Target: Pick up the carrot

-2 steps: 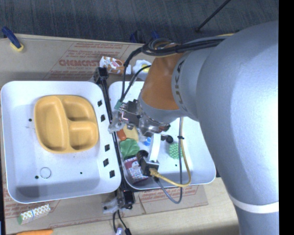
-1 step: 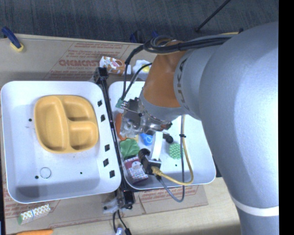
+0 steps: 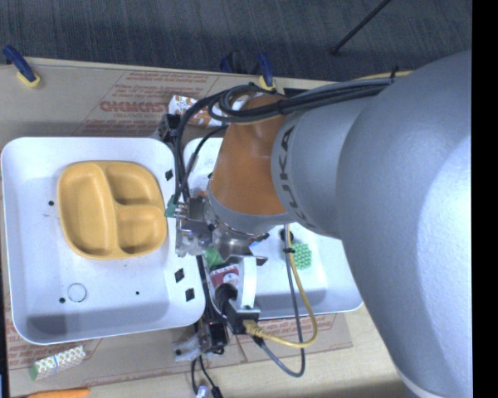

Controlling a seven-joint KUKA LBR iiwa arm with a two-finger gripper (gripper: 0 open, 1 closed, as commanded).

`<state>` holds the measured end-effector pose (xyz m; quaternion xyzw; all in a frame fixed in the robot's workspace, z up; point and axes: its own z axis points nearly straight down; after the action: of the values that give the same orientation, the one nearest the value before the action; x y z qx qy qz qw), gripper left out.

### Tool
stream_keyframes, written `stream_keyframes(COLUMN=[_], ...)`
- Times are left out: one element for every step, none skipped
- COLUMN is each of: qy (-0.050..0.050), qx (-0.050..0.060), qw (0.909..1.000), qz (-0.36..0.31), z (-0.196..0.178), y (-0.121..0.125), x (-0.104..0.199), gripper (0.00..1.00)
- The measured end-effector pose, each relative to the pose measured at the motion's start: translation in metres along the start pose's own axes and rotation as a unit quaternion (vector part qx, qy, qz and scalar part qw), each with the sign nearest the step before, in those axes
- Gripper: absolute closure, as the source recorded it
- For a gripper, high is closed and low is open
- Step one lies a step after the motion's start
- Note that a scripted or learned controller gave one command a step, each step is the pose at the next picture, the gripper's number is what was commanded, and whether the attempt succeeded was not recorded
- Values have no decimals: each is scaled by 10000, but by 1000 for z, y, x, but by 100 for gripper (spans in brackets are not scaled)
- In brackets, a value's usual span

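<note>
Carrot pick-up looks not done yet, and I cannot tell where the carrot is.

The big grey arm comes in from 3 o'clock and covers most of the right bin, so the carrot may be under it. The claw hangs low near the middle of the picture, over the place where the two bins meet. I cannot tell if it is clenched or released, or if it grasps anything. At 9 o'clock the left bin holds a yellow tray. A small green thing lies in the right bin, at 3 o'clock from the claw. A thin orange bit peeks in at 7 o'clock, outside the bins, too small to name. I think the grab and the lift are both left to do.
</note>
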<state>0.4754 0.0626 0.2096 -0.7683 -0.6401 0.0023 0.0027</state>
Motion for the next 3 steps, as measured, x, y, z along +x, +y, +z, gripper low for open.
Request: stream_keyframes(qy=[2,0,0], qx=[-11,-6,-6], qw=[9988,9992,9992], qz=[484,-405,-405], z=[-42,-53,-53], y=[11,4,4], x=[-13,-19,-19], gripper=[100,100,0])
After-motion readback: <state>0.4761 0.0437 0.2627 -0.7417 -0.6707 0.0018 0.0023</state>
